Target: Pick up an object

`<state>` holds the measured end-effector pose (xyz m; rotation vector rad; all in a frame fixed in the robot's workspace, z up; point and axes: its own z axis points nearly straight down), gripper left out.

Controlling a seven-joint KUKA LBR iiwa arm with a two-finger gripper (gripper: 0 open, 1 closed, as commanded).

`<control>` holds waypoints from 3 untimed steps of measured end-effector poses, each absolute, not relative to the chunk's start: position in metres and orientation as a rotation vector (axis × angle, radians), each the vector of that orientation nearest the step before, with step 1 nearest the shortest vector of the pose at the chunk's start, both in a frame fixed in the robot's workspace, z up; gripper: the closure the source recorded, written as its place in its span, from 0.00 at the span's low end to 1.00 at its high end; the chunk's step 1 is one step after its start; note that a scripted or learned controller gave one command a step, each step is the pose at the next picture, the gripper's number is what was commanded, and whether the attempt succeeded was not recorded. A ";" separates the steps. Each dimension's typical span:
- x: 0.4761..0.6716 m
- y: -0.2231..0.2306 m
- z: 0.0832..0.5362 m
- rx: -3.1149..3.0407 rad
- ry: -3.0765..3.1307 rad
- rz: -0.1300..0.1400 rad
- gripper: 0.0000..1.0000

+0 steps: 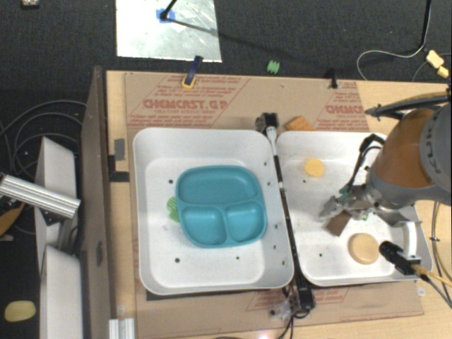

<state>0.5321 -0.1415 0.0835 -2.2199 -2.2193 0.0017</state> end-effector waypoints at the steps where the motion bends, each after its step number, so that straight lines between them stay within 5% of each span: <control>1: 0.535 -0.141 0.095 -2.220 -2.225 -0.004 1.00; 2: 0.560 -0.105 0.221 -2.219 -2.241 -0.017 1.00; 3: 0.556 -0.036 0.235 -2.209 -2.235 -0.007 1.00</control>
